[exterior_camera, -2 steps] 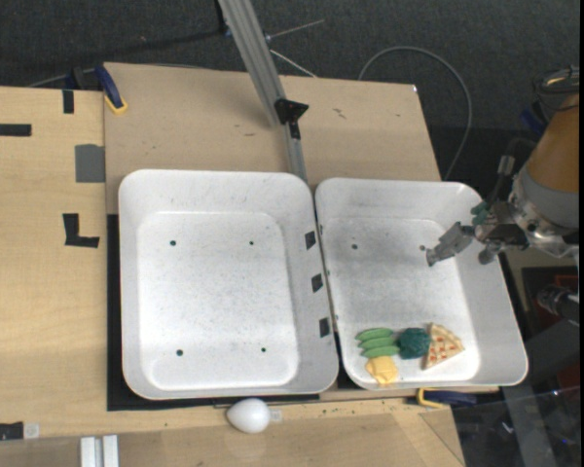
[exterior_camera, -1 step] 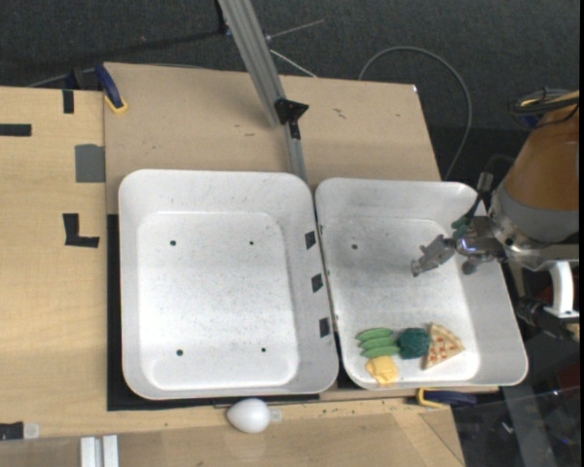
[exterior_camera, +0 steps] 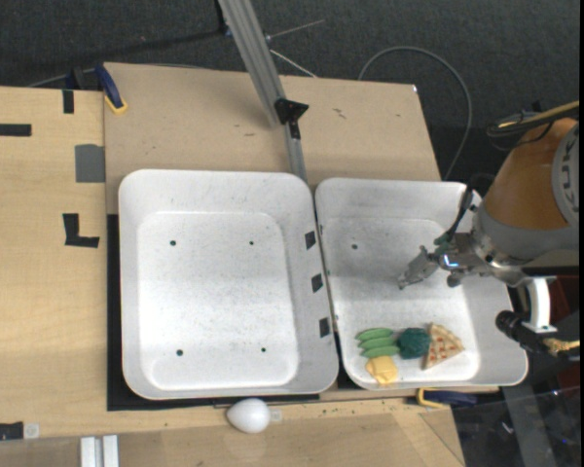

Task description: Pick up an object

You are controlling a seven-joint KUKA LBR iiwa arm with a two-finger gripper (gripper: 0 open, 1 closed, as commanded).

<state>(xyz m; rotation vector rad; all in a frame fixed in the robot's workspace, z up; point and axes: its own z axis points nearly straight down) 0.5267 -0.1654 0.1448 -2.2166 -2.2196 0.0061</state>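
My gripper [exterior_camera: 428,278] hangs over the middle of the right bin [exterior_camera: 389,212], open, with nothing between its fingers. The toy food lies in that bin's front corner, below the gripper and apart from it. There is a green pea pod [exterior_camera: 375,339], a dark green broccoli [exterior_camera: 413,341], a pizza slice [exterior_camera: 443,345] and a small yellow piece [exterior_camera: 382,368]. They sit close together, touching one another.
The left bin [exterior_camera: 214,188] stands beside the right one, their rims meeting in the middle. A white egg-shaped object [exterior_camera: 248,415] lies on the bench in front of the left bin. A grey metal bar [exterior_camera: 258,52] slants in from the back.
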